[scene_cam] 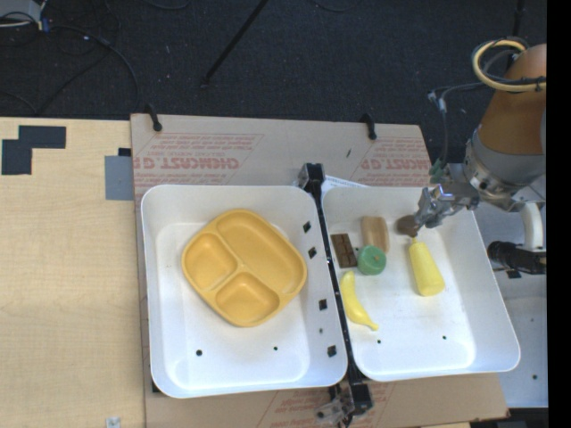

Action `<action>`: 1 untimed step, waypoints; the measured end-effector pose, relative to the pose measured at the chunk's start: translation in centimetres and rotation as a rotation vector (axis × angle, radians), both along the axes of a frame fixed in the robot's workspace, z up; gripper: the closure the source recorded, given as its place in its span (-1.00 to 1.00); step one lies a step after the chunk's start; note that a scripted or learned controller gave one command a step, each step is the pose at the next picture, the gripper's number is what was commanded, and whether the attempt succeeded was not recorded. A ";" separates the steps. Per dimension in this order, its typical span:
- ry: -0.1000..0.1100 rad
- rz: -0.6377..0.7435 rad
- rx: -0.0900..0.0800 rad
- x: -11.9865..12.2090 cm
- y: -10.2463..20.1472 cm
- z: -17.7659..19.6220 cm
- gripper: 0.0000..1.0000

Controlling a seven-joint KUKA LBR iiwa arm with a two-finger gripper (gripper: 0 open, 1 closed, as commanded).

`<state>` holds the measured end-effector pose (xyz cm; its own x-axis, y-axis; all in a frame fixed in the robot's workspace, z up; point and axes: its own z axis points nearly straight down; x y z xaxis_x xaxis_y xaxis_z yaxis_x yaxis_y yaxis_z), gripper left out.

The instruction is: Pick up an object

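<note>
left bin point(169, 239): you see a yellow tray point(244, 267) | right bin point(482, 328): banana point(357, 303) low left, green ball point(371, 260), tan block point(375, 234), then yellow cylinder point(426, 268) lying just below the gripper point(426, 216), apart from it | gripper: you cannot tell its opening
</note>
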<state>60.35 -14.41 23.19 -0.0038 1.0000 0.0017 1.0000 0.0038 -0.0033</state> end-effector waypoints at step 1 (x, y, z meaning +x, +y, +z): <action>0.001 0.000 0.000 -0.4 4.4 0.1 1.00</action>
